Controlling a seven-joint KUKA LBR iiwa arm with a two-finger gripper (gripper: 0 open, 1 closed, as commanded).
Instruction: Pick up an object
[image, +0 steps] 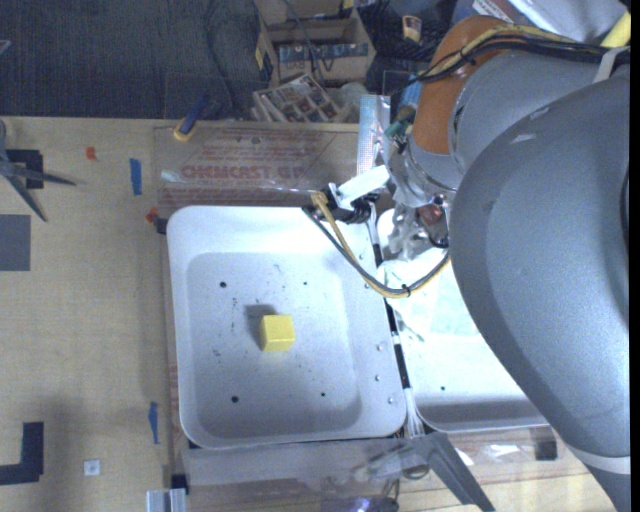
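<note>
You have one yellow cube to go for, and it lies flat on the floor of the left bin, a little toward that bin's near edge from its middle and well clear of every wall. Dark specks are scattered over the floor around it.

The arm reaches in from the right and covers much of the right bin. Its orange band sits toward the far right corner of the bench. The gripper hangs over the seam between the two bins, near their far edge, well apart from the cube. You cannot tell from this view whether it is apart or together. A yellow cable loops from the wrist over the left bin's right rim.
</note>
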